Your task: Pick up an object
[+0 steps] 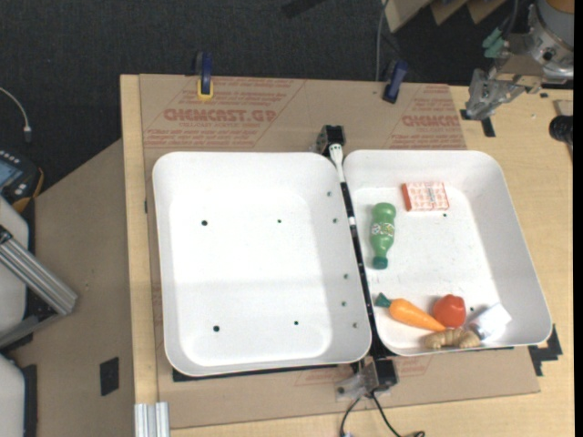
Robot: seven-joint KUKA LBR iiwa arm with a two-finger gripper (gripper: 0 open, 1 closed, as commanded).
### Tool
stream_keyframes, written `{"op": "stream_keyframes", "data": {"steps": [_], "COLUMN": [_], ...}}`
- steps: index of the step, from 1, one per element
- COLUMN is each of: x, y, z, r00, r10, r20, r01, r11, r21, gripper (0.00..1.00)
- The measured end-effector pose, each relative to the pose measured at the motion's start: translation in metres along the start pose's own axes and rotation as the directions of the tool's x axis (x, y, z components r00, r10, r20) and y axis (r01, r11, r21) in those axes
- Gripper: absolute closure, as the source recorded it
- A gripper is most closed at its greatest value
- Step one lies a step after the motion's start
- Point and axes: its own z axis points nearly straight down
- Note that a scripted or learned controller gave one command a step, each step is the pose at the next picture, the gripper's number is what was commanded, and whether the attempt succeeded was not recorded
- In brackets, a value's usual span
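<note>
You are still at the start: nothing is picked, and the candidates lie in the right bin [510,217], with the toy carrot [407,312], red tomato-like piece [449,309] and ginger-like root [453,339] crowded at its near edge, the green bottle [381,234] by the divider, and the small red-and-white box [425,196] farther back. Your next move, I judge, calls for bringing the end effector [485,98] down over one isolated item, likely the bottle or box. It hangs high beyond the bin's far right corner, above the worktop [273,107]; its opening I cannot tell.
</note>
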Motion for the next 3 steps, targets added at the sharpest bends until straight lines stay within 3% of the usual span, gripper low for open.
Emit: {"op": "stream_keyframes", "data": {"steps": [3], "x": [-0.001], "y": [0.003], "z": [-0.032], "r00": [1.0], "r10": [-0.002], "r20": [0.006], "r01": [0.002], "r11": [1.0], "r21": [-0.013], "gripper": [1.0]}}
